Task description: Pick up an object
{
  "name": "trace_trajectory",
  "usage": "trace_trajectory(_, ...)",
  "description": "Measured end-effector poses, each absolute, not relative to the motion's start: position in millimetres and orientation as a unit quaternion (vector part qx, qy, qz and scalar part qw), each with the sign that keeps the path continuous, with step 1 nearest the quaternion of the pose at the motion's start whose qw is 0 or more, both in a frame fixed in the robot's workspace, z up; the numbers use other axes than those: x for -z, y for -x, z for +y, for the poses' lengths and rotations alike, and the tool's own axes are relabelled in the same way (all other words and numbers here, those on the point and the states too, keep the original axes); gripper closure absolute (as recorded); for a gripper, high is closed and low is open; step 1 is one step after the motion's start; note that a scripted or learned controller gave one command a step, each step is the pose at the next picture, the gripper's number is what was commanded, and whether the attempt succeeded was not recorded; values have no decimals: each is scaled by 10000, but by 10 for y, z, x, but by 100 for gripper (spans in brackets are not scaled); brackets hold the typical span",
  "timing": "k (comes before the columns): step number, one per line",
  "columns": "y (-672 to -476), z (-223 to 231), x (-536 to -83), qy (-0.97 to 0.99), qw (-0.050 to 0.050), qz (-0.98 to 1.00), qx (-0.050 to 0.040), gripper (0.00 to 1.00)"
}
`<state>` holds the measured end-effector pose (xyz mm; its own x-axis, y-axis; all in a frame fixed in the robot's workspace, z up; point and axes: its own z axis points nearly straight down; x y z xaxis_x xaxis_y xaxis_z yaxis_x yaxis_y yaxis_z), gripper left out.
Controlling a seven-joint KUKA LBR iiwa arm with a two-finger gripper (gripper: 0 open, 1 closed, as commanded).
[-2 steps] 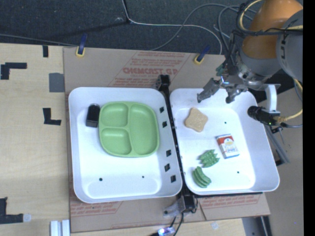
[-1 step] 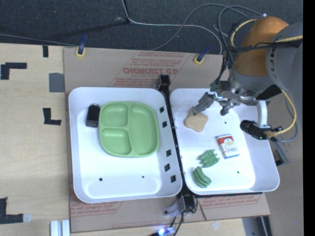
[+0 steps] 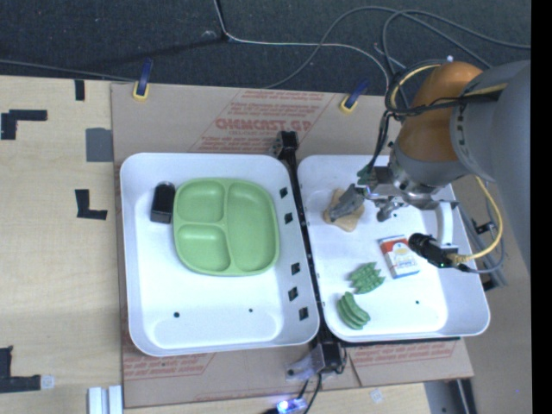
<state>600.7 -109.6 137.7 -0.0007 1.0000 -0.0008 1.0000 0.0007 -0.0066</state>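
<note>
Reaching in from the right, the gripper (image 3: 352, 202) sat low over the right bin (image 3: 466, 313), touching the tan object (image 3: 345, 221) near its left wall. Finger state could not be told. Likely placed there to attempt a grasp.

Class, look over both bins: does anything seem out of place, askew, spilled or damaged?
Nothing stands out. The green plate and a black object lie in the left bin; a tan item, a small card and green pods lie intact in the right bin.
</note>
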Motion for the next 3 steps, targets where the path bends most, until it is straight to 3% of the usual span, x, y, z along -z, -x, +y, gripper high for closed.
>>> trace_trajectory(1,-5998,-1092,-841,7065,5,-7077,-17,0)
trace_trajectory(2,-6006,-1085,-970,7059,3,-7083,-11,100)
trace_trajectory(3,-6101,-1043,-1522,7066,-5,-7076,7,100)
